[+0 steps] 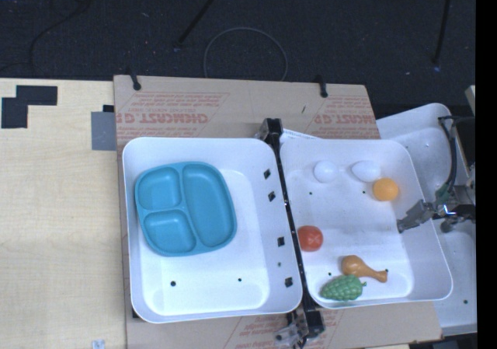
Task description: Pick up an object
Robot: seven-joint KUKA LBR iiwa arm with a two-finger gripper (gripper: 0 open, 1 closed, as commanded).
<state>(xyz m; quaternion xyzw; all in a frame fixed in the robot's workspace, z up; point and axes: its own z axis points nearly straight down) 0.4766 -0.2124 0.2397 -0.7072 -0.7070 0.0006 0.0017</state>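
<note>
The right bin [423, 281] holds several small objects. Two white egg-like pieces [325, 172] [363, 170] lie near its far wall, with an orange ball [385, 190] just right of them. A red tomato-like ball [310, 238] rests close to the divider. A tan drumstick [362, 267] and a green knobbly fruit [342, 288] lie near the front wall. My gripper [423, 215] shows as a dark shape at the bin's right rim, right of and below the orange ball and touching none of the objects.
The left bin [198, 293] carries a blue divided plate [185, 207] in its left half. A black clip strip [283, 215] joins the two bins. Cardboard lies under both bins, and a white shelf [423, 126] sits at the right.
</note>
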